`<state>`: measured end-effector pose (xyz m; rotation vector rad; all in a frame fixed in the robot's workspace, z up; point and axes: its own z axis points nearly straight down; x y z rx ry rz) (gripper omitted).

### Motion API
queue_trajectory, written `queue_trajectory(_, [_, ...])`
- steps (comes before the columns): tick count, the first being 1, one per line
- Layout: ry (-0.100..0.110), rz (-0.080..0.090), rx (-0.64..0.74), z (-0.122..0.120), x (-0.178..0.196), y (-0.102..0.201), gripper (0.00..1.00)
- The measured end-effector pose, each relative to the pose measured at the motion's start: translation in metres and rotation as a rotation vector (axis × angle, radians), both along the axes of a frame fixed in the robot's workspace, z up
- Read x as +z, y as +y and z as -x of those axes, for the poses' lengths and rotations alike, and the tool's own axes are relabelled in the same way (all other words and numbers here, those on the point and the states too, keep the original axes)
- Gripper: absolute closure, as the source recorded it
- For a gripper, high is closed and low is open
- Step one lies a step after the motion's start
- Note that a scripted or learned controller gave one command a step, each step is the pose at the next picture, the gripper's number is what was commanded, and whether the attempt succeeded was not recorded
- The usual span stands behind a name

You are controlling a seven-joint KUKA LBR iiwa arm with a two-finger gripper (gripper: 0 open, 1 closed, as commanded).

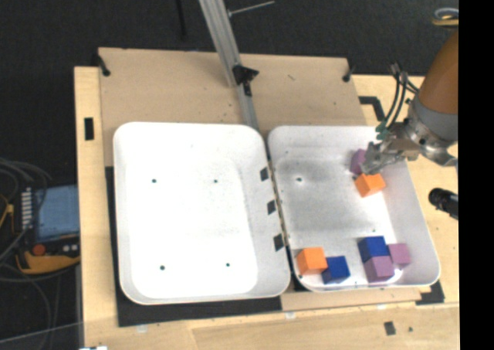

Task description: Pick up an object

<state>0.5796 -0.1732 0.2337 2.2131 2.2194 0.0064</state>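
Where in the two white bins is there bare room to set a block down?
The left white bin is bare floor from wall to wall. In the right white bin, the middle and left side are free. It is crowded along the near edge, around the orange cube and blue cube, and at the far right by the gripper.

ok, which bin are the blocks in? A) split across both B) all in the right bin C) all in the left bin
B: the orange block, the blue blocks and the purple blocks all lie in the right bin, where the gripper is.
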Motion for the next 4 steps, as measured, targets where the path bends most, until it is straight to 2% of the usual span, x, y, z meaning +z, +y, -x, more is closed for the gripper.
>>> queue_trajectory(1, [0.005, -0.002, 0.001, -0.001, 0.018, -0.001, 1.00])
queue_trajectory(2, [0.006, -0.002, 0.003, -0.017, 0.015, 0.038, 1.00])
queue_trajectory(4, [0.005, -0.003, 0.005, -0.039, 0.028, 0.138, 1.00])
